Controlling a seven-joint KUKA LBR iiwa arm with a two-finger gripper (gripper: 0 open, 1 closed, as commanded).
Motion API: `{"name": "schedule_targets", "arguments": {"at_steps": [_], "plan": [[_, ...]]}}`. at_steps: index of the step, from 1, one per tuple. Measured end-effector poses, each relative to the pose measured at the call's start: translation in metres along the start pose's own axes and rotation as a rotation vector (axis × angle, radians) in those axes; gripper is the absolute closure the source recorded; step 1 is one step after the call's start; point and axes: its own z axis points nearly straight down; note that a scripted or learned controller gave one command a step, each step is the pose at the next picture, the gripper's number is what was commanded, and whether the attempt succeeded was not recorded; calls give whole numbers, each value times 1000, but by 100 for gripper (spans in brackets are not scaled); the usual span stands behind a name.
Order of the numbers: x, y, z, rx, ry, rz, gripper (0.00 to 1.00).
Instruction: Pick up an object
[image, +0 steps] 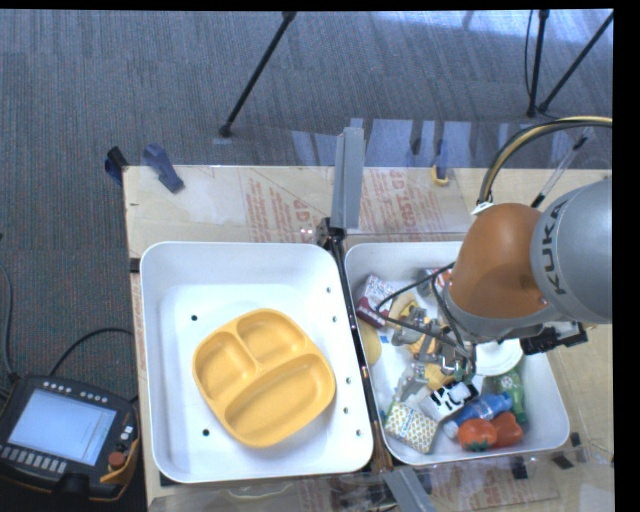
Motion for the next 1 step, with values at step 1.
{"name": "schedule_targets", "arguments": {"at_steps": [1], "plan": [[-39, 10, 0, 0, -1, 137, 0]]}}
